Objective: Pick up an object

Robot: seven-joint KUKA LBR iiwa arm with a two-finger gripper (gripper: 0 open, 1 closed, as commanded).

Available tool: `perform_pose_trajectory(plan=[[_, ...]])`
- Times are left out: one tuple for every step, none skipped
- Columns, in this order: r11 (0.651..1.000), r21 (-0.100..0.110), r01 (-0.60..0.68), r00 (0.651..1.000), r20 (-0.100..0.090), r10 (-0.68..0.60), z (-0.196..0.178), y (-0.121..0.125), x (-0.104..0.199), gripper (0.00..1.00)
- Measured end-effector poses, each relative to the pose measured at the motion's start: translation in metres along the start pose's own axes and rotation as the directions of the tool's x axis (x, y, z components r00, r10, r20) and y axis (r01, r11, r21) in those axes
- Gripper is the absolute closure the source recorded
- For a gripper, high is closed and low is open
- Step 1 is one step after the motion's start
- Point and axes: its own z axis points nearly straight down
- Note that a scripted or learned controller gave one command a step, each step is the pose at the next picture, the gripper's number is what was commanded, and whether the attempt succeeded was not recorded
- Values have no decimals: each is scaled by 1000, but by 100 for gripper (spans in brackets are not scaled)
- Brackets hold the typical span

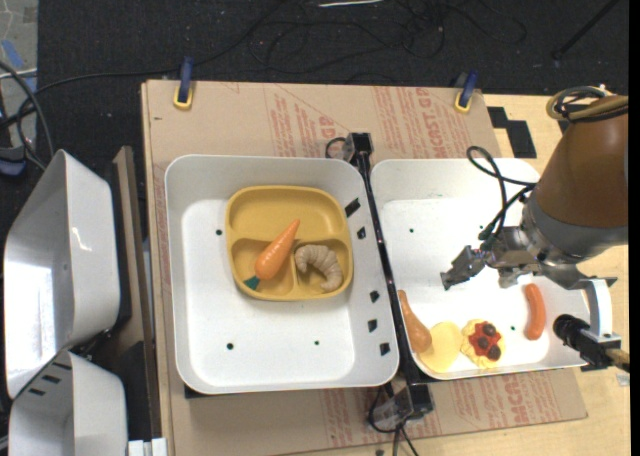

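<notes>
Dark floor and loose cables ring the table (300, 114), a brown board clamped at its far edge and carrying two shallow white bins. My arm (590, 179) comes in from three o'clock and hangs over the right bin (430, 194), with my fingers (462, 269) low above its bare white floor, roughly at the bin's centre. I cannot tell how they stand; from this slant they are a small dark shape, and I see nothing caught in them.

Candidates lie close by. A red sausage (536, 311) sits at about four o'clock from my fingers, near the bin's right wall. A pizza slice (480, 342) with red topping lies at five o'clock by the near rim, and a tan drumstick (413, 322) rests at seven o'clock along the left wall, just beside the pizza slice. Over in the left bin (200, 274), a yellow divided plate (285, 206) holds an orange carrot (277, 249) and a pale shrimp (320, 264) in neighbouring compartments.

I judge this to be the approach step: I am over the bin but above no object, so a straight descent would close on bare plastic. My next move calls for choosing a target, probably the sausage or drumstick as the nearest, shifting over it, turning across its narrow width, then lowering.
</notes>
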Motion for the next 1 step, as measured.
perform_pose_trajectory(plan=[[1000, -11, 2, 1000, 2, -2, -5, 2, 0, 0]])
